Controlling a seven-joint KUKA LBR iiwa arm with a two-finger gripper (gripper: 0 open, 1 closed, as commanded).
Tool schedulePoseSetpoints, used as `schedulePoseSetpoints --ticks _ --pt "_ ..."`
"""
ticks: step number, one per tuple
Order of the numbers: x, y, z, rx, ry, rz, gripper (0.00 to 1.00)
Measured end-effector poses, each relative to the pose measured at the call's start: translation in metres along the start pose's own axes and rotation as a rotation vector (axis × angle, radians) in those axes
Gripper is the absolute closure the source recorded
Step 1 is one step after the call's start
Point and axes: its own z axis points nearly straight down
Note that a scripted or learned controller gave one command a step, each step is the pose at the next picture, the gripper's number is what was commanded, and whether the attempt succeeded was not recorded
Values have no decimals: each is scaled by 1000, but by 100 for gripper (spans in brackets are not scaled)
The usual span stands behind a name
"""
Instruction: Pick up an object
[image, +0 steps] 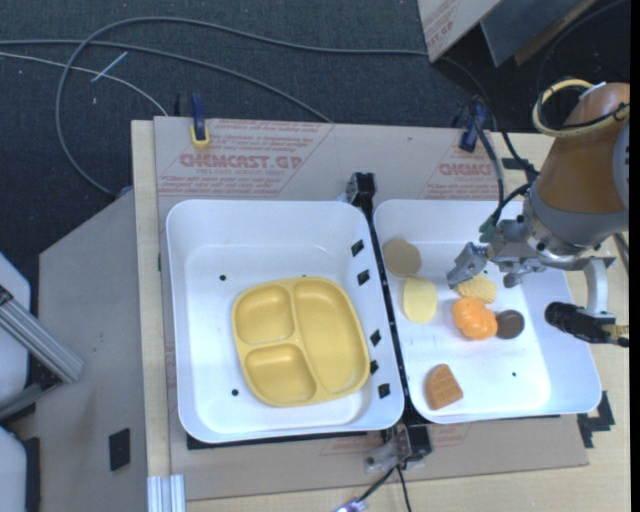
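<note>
The right bin (560, 385) holds several toy foods. A tan round piece (402, 257) lies at its far left, with a pale yellow piece (420, 299) just below it. An orange fruit (473, 318) sits mid-bin beside a dark brown disc (509, 323), and a pale ridged piece (481, 290) lies just behind the fruit. A brown bread-like piece (443, 386) rests near the front. My gripper (490, 270) hangs open just above the ridged piece, one finger on each side, with nothing between them.
The left bin (195, 250) carries a yellow divided plate (298, 340). A black divider with clips (375, 290) runs between the bins. The arm's grey and orange body (585, 160) overhangs the right bin's far right corner.
</note>
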Motion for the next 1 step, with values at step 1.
schedulePoseSetpoints --ticks 1 --pt "0 3 -7 -14 -2 -3 0"
